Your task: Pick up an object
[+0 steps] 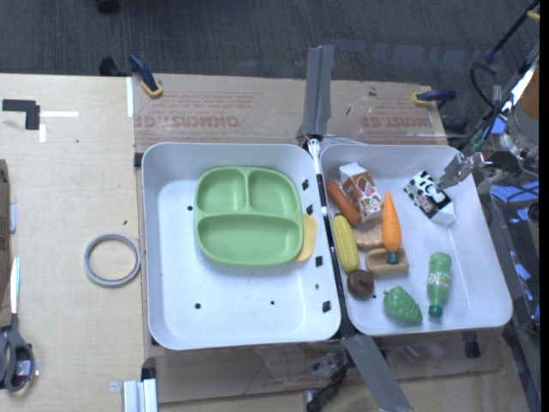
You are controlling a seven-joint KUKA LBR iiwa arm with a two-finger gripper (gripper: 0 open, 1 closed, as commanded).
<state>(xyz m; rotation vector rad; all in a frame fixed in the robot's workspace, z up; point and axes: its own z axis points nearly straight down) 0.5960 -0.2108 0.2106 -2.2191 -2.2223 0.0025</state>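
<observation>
Gripper [452,172] low over the far right corner of the right bin [489,230], reaching in from the right; fingers sit against the upper right end of a black-and-white spotted carton [428,196], cow-pattern. Whether they are spread, closed or pinching the carton cannot be told at this size, so no hold is claimed. Carton lies just down-left of the gripper, touching or nearly so, long axis running diagonally from upper left to lower right, tilted rather than upright; it stands apart from the other toys. My read: it is the nearest candidate and the approach is at contact stage, pick-up not yet shown. Further left in the same bin, a cluster: small brown-and-white box [361,190], red sausage [341,201], corn cob [345,242], carrot [391,221], bread slices [378,249], a dark round piece [360,283]. Nearer the front edge, a green leafy vegetable [402,305] and a green bottle [438,283]. Left bin [171,299] carries a green divided plate [250,215] with a yellow edge showing beneath its right side. Bench: pale wood, cardboard sheet [223,114] behind the bins, clamps at its corners, tape ring [112,258] at left, scissors [15,354] at the lower left edge. Dark carpet beyond.
</observation>
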